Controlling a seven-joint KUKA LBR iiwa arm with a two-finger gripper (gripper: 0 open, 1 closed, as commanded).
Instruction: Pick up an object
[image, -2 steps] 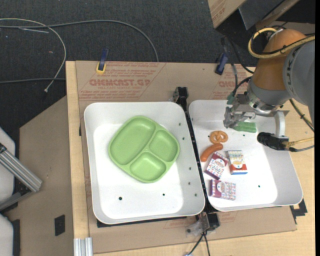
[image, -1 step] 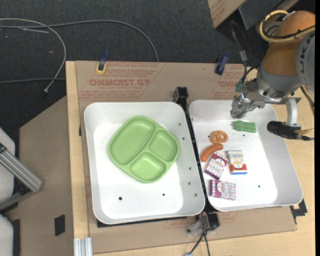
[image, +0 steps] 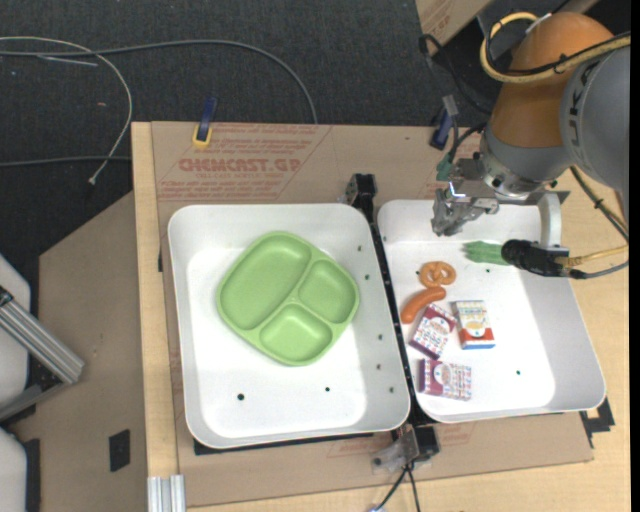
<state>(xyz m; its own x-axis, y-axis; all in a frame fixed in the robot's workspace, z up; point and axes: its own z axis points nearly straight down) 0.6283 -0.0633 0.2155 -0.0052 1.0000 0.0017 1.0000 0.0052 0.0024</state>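
Just below the gripper (image: 449, 225), which hangs over the right bin's (image: 560, 385) far end, sits the pretzel (image: 437, 272); can't tell its grip state.

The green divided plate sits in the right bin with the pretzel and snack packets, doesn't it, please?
Not quite: the camera view shows the green divided plate lying in the left bin, alone. The pretzel and snack packets are in the right bin.

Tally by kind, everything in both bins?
Green three-compartment plastic plate: 1
Brown pretzel: 1
Orange sausage: 1
Small printed packets: 3
Green soft item: 1
Total: 7
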